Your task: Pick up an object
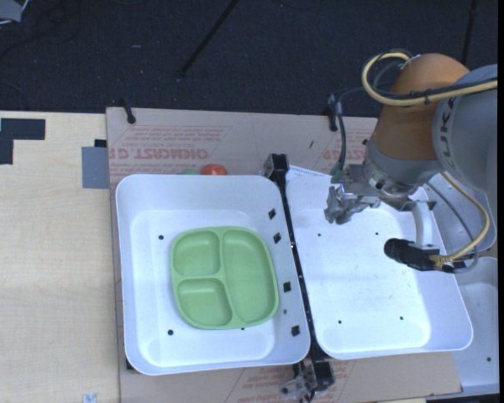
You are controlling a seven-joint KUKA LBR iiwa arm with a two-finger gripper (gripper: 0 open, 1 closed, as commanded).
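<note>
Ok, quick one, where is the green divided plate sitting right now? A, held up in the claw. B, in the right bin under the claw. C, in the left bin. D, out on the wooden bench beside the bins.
C: the green divided plate lies flat on the floor of the left bin, while the claw hangs over the right bin, well apart from the plate.

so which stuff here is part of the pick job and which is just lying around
Part of the job:
- hand, over the right bin
- green divided plate in the left bin

Just lying about:
- red-orange thing behind the left bin
- cardboard sheet underneath
</note>
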